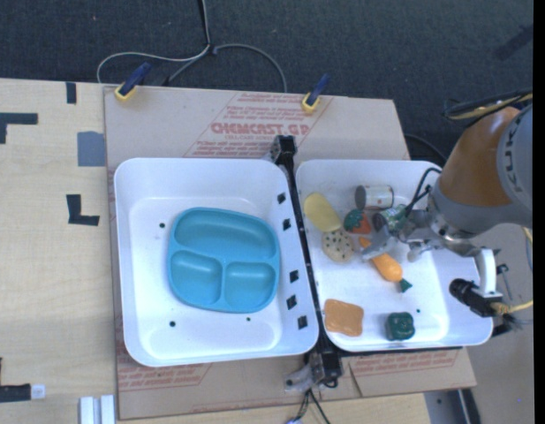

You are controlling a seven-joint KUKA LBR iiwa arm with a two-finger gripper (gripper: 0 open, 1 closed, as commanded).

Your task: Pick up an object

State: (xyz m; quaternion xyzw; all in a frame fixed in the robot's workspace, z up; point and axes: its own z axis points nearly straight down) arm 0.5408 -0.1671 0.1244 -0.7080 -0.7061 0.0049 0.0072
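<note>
Over the right bin [431, 334] on the desk, the arm's hand [397, 230] hovers among small toys; whether it is apart or together cannot be told. An orange carrot-like piece [388, 267] lies just below it. The step looks like approach; next comes a lowering and closing.

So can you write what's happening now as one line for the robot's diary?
arm: over right bin | gripper: low among toys, beside orange carrot | hold: unclear | left bin: blue tray
</note>
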